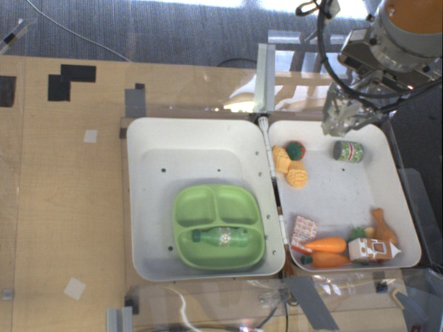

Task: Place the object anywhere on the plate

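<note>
The gripper [344, 120] hangs over the upper right bin [387, 185], just above a small can [348, 151]; whether its pincer is apart or together cannot be told. A green bottle [221, 236] lies on the green plate [218, 206] in the left bin [159, 185].

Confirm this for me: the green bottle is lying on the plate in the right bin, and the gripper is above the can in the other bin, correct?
One slip: the plate with the bottle lying on it is in the left bin, not the right. The camera view shows that. The gripper is above the can in the other bin, the right bin, as you said.
</note>
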### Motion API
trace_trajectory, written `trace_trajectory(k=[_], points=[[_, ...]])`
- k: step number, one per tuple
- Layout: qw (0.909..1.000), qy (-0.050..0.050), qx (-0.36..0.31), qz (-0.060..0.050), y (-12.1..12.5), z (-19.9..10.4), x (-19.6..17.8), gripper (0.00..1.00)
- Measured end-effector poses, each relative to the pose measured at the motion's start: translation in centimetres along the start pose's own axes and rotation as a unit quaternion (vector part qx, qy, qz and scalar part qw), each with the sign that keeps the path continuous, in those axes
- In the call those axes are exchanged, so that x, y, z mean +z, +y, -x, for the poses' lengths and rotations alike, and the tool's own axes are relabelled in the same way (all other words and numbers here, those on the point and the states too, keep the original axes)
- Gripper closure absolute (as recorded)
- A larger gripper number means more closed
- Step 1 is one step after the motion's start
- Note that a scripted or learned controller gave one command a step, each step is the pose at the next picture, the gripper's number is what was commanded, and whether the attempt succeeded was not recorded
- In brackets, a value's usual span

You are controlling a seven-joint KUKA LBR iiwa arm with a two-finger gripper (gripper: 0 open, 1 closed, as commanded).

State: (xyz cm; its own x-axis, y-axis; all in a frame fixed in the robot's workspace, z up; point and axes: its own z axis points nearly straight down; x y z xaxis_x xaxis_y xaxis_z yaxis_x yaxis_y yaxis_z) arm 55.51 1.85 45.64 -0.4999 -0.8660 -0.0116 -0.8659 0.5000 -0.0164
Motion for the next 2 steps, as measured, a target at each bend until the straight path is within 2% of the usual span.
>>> trace_trajectory(k=[1,2], points=[[0.9985,0.003,0.054,0.005,5.6,-3.5,6.3,1.00],[0.9995,0.004,-0.030,0.008,6.0,-3.9,19.8,1.00]])
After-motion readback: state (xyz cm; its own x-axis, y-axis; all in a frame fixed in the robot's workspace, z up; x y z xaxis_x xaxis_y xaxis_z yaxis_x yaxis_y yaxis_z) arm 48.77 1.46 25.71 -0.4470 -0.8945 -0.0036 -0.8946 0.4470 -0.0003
